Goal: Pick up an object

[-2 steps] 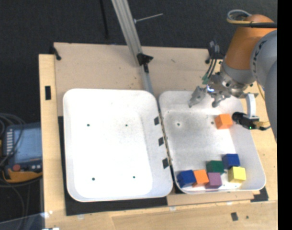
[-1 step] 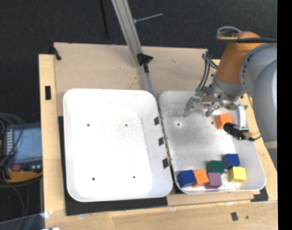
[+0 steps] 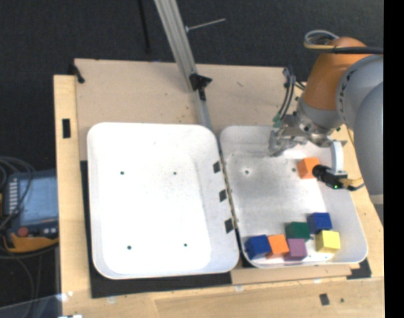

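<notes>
Blocks sit in the right bin (image 3: pixel 348 211), and my arm (image 3: pixel 331 78) comes in from 3 o'clock. My fingers (image 3: pixel 281 141) hang over the far end of that bin, near its 12 o'clock edge. I cannot tell if they are open or closed, because they look small and grey from up here. I see no block between them.

One orange block (image 3: pixel 306 167) lies by itself, just beside my fingers, toward 4 o'clock from them. A small black part (image 3: pixel 324 174) of my wrist with a tiny green light pokes out right next to it.

The other blocks sit bunched up at the near end of the bin, around 6 o'clock. A blue block (image 3: pixel 257 246) is at the 9 o'clock end of the bunch. Next to it is another orange block (image 3: pixel 279 244), then a purple block (image 3: pixel 297 248). A green block (image 3: pixel 297 230) sits just behind the purple one. A second blue block (image 3: pixel 319 221) is beside the green one, and a yellow block (image 3: pixel 328 240) is at the 3 o'clock end.

The left bin (image 3: pixel 155 197) is just beside the right one, with black clips (image 3: pixel 223 196) between them. Both bins rest on the wooden worktop (image 3: pixel 136 88). A metal rail (image 3: pixel 179 42) leans across the far side of the worktop.
</notes>
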Robot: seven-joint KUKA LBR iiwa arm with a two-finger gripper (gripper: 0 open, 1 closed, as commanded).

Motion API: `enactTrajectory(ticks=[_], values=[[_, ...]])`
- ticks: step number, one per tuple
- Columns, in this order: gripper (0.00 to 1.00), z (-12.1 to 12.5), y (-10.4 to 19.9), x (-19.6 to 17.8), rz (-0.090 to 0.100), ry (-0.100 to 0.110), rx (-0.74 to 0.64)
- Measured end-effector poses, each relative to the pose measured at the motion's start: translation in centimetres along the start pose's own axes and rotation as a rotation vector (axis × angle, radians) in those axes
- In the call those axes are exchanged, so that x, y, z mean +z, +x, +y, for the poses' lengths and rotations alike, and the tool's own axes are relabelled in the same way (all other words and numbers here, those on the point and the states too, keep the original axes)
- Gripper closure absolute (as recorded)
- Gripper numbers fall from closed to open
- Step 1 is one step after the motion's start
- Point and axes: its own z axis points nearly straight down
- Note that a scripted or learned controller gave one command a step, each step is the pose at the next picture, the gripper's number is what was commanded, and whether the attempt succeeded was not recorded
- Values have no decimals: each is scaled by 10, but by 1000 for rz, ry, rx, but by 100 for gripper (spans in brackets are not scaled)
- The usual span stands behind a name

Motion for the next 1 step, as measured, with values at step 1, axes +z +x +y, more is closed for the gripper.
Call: enactTrajectory(ticks=[1], values=[[100,3,-1,-44,2,-1,-2]])
